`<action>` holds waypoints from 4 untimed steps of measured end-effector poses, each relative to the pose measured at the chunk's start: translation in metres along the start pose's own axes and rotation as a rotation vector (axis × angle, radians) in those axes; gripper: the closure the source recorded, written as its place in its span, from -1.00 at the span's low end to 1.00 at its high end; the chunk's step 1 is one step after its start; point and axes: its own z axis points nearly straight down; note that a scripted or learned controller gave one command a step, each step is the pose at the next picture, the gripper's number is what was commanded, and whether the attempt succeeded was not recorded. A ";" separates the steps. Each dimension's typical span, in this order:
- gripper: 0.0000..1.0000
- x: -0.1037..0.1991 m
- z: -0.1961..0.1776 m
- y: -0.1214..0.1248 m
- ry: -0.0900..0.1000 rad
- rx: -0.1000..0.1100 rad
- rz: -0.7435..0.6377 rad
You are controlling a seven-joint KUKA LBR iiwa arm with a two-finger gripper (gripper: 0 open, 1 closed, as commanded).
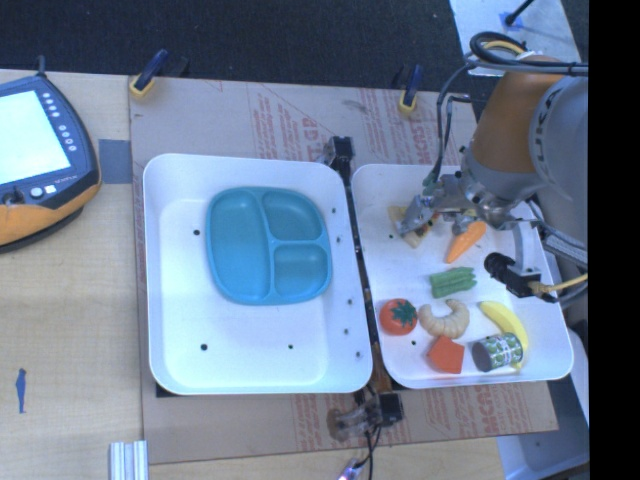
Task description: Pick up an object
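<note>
Faintly, red lettering on the cardboard sheet point(300, 133) stays unreadable.

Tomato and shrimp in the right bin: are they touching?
Apart. The camera view shows a thin strip of white bin floor between the tomato and the shrimp.

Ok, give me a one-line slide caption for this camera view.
Claw low in the right bin beside the carrot; blue divided plate in the left bin.
</note>
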 end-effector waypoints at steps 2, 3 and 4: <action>1.00 -0.041 0.019 0.040 0.018 0.005 0.009; 1.00 -0.029 -0.085 0.002 0.016 0.002 0.013; -1.00 -0.029 -0.084 0.001 0.016 0.004 0.013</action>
